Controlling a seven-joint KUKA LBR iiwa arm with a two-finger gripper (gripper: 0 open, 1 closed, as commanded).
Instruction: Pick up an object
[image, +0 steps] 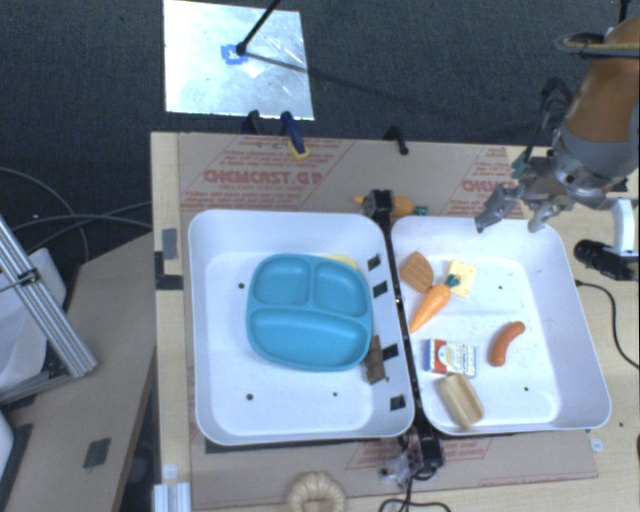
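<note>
Beige and ring-shaped, a small braided bread piece (318, 492) is seen on the desk (120, 300) at the near edge, in front of the two white bins. Nearest inside the right bin (585, 390) lies a tan bread roll (461, 399), rounded and matte. Just beyond it a small white carton (448, 356) with red and blue print lies flat, and to its right a smooth red sausage (506, 342) is set at a slant. Further back, an orange carrot (429, 304) with a green tip points toward the near left; a yellow cheese wedge (461, 274) touches its far end, and a brown, rounded cookie-like piece (417, 270) lies just left of it. Six toy foods are thus counted in the right bin.

One blue plastic plate (308, 311) with three compartments rests in the left bin (215, 400); a small brown piece (376, 365) lies at its near right corner and a pale yellow thing (343, 260) shows past its far edge.

At the far right, the gripper (518, 215) is seen above the right bin's far rim, its two dark fingers spread apart with nothing between them. All the foods lie nearer and to its left, the cheese wedge closest, well apart from the sausage and roll.
</note>
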